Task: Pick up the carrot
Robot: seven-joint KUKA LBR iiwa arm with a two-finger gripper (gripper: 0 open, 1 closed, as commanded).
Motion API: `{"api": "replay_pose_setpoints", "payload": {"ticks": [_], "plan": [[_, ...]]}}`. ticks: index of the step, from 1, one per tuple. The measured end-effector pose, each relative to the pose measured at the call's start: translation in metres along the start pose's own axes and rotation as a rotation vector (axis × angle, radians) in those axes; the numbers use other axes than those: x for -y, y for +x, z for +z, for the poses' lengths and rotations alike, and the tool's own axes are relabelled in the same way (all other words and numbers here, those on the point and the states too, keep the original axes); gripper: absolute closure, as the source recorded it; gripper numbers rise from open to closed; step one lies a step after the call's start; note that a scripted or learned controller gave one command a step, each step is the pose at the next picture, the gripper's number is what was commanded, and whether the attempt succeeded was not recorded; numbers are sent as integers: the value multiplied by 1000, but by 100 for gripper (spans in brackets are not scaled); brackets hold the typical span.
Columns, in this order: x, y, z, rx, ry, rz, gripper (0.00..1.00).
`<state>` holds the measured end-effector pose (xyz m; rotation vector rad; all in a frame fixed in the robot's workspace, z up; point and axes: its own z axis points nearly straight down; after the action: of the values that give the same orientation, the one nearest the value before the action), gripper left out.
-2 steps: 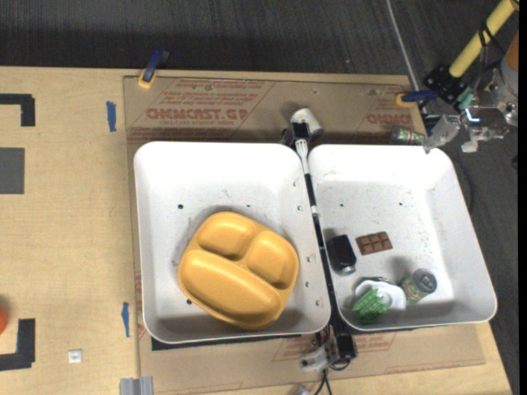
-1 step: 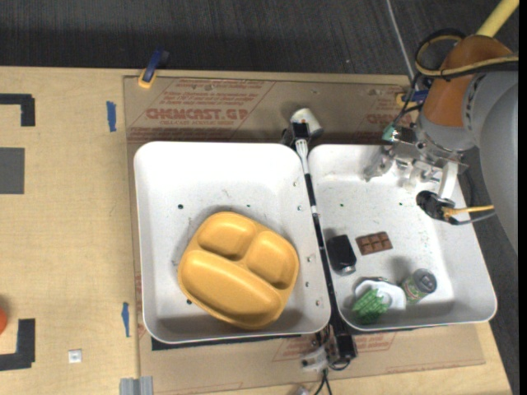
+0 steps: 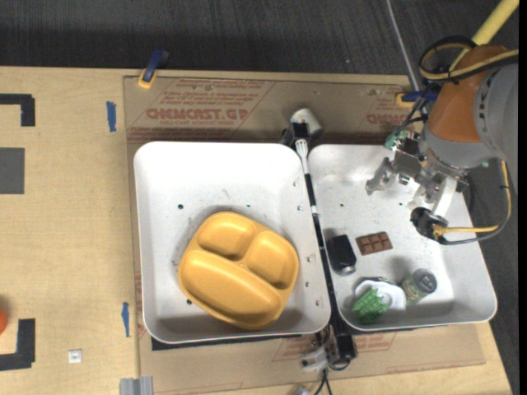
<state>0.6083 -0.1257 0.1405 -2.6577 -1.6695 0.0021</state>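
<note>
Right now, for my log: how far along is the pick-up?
Done: nothing. In hand: the gripper is above the right bin's far end, carrying nothing visible. Left: the whole grasp; I can't pick out a carrot among the small items nearer.

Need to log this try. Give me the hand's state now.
Hand: over the right bin, nothing seen held; open or shut cannot be told.

We see even, bright overhead light. The shallow white plastic bins (image 3: pixel 156 220) glare almost to washout, the large yellow moulded plastic piece (image 3: pixel 239 268) casts a soft shadow at its left side, and fine detail is slightly soft throughout.
</note>
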Motion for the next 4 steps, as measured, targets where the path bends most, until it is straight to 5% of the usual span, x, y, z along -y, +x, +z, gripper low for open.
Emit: {"api": "replay_pose_setpoints", "payload": {"ticks": [1,2,3,4], "plan": [[29,-8,29,1,2,517,0],[43,-44,56,-1,1,724,0],[101,-37,56,-2,-2,647,0],[128,-29,56,-2,-5,577,0]]}}
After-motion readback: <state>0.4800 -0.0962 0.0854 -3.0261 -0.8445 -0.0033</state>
